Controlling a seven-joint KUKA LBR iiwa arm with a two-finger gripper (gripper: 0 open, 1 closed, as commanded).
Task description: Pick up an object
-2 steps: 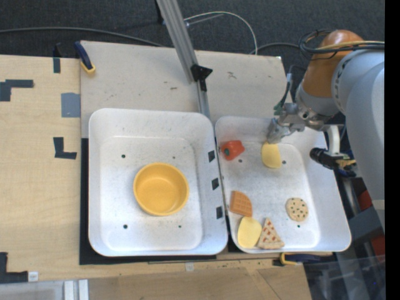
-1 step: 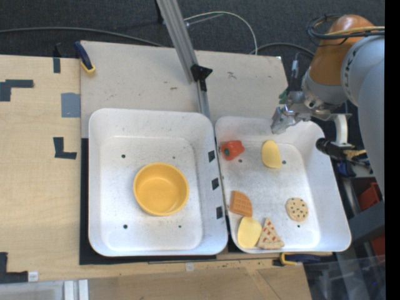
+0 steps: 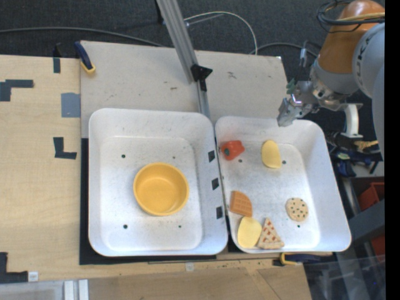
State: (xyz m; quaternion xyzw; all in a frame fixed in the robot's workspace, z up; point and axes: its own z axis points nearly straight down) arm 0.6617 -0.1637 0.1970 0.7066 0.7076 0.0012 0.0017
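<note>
The right bin (image 3: pixel 325 167) holds several toy foods: a red pepper (image 3: pixel 232 149) at its far left, a pale yellow piece (image 3: pixel 270 154) beside it, a brown waffle-like piece (image 3: pixel 240 204), a yellow slice (image 3: pixel 249 232), a pizza wedge (image 3: pixel 270 235) and a chocolate-chip cookie (image 3: pixel 297 209). My gripper (image 3: pixel 287 116) hangs over the far rim of this bin, above and right of the pale yellow piece, with nothing seen in it.
The left bin (image 3: pixel 103 167) contains a yellow bowl (image 3: pixel 160 188). A metal pole (image 3: pixel 181 36) slants down to the seam between the bins. Cables run across the dark floor behind the bench.
</note>
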